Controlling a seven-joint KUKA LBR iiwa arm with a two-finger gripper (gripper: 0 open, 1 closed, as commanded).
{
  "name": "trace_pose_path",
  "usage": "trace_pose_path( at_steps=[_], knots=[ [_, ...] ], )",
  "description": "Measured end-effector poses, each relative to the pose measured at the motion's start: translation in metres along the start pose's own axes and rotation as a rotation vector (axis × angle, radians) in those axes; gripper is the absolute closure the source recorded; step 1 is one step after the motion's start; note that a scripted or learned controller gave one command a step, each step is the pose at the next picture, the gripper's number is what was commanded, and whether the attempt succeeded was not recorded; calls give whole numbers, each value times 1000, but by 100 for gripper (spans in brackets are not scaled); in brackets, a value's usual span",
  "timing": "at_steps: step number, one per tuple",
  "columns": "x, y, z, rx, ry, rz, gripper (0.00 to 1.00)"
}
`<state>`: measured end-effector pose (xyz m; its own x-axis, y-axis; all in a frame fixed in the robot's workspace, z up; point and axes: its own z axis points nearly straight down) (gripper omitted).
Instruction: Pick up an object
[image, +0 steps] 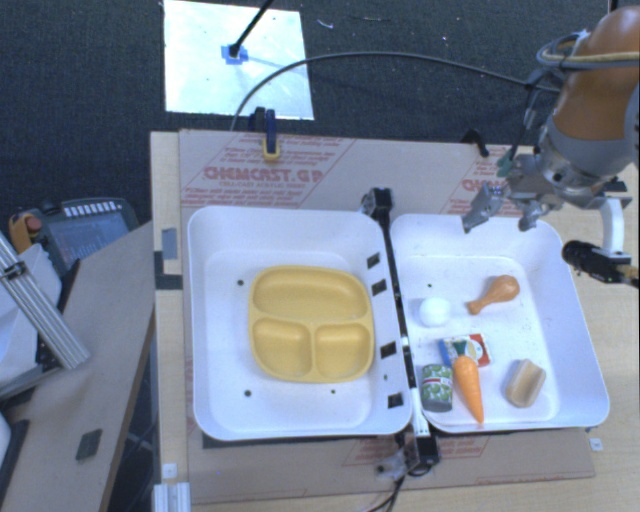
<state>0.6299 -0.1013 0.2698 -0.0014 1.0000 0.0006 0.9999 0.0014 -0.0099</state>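
Note:
My gripper (503, 213) hangs above the far edge of the right bin (580, 330), open, with nothing between its two fingers. Below it in that bin lie a chicken drumstick (495, 293), a white ball (434, 311), a small red and white packet (470, 348), an orange carrot (468, 388), a green-labelled can (437, 387) and a tan bread piece (526, 382). All of them sit nearer the camera than the gripper, apart from it.
The left bin (215, 300) holds a yellow divided plate (310, 322). A black divider strip (390, 300) runs between the two bins. A cable crosses the cardboard behind the bins.

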Motion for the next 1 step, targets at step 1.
trace_pose_path(
  at_steps=[1],
  knots=[
    [0, 2, -7, -12, -1, -2, 0]
  ],
)
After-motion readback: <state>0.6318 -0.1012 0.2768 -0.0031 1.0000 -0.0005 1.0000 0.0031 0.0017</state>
